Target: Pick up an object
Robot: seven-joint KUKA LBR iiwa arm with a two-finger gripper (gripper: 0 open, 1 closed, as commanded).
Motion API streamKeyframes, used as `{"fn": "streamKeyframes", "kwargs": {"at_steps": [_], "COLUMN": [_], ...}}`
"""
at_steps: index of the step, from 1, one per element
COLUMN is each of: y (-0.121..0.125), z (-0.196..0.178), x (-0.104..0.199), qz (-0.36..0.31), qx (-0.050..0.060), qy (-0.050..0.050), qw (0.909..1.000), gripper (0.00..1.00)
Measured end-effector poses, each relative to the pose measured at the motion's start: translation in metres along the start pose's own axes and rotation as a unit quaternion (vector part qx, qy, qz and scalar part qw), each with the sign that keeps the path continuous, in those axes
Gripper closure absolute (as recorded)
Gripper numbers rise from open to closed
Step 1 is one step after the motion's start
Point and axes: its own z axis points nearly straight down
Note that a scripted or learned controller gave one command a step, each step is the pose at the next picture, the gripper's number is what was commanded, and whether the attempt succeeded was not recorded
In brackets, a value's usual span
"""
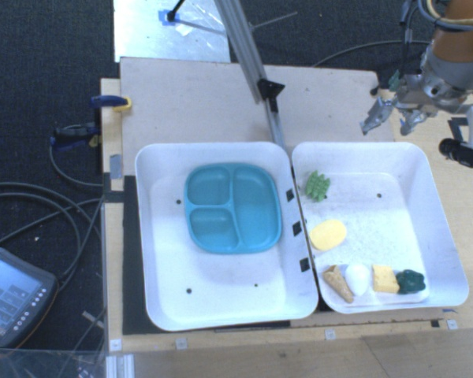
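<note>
Two white bins side by side on the tabletop (197, 101). Left bin (162, 290) holds a blue divided plate (232, 209), lying flat near its centre. Right bin (433, 211) holds six small items: green leafy piece (316, 185) at 10 o'clock, yellow oval (329, 234) at 8 o'clock near the left wall, then a row along the 6 o'clock edge: tan cone (337, 283), white egg (357, 278), yellow block (385, 279), dark green piece (411, 281), each touching or just beside the next. Fingers (395, 116) hang above the tabletop just past the right bin's 12 o'clock rim, spread apart, nothing between them. Grey arm with orange band (461, 22) enters from 2 o'clock.
</note>
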Motion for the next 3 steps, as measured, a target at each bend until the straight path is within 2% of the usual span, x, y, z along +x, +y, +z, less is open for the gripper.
{"fn": "streamKeyframes", "kwargs": {"at_steps": [1,2,3], "y": [0.0,-0.003,-0.002], "z": [0.0,0.042,0.105], "x": [0.0,0.004,0.005], "qz": [0.0,0.0,0.0], "qx": [0.0,0.002,0.003], "qy": [0.0,0.0,0.001], "qw": [1.0,1.0,1.0], "gripper": [0.0,0.0,0.0]}}
